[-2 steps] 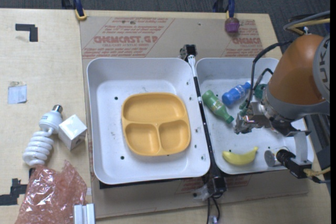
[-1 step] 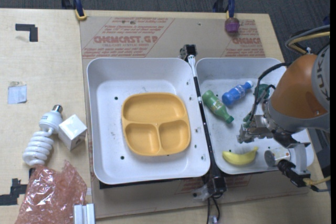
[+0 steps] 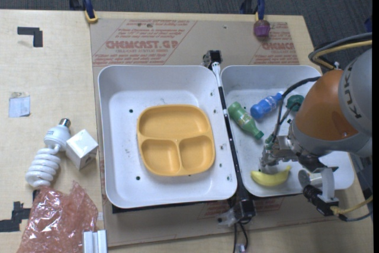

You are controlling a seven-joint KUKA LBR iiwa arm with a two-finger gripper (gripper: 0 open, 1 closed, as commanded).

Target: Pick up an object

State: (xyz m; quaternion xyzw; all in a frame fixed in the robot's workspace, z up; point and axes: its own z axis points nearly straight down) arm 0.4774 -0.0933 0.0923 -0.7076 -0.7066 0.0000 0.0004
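At the far left of the frame, on the tabletop (image 3: pixel 35 86), a spiral light bulb (image 3: pixel 47 157) lies beside a small white cube (image 3: pixel 82 148), with a crumpled pink plastic bag (image 3: pixel 56 219) below them at the lower left corner. The left bin (image 3: pixel 112 127) holds a yellow divided plate (image 3: pixel 176 140) sitting flat near its middle. Right of the divider, the right bin (image 3: pixel 237 83) carries a green bottle (image 3: pixel 244 119) lying at a slant, a blue bottle (image 3: pixel 265 106) just beside it (its cap toward the upper right), and a yellow banana (image 3: pixel 270 178) near the bin's lower edge. The hand (image 3: pixel 273 158) hangs just above the banana, perhaps touching it; whether its fingers are spread or pressed together I cannot tell from this angle. The grey and orange arm (image 3: pixel 325 112) covers the right part of that bin.
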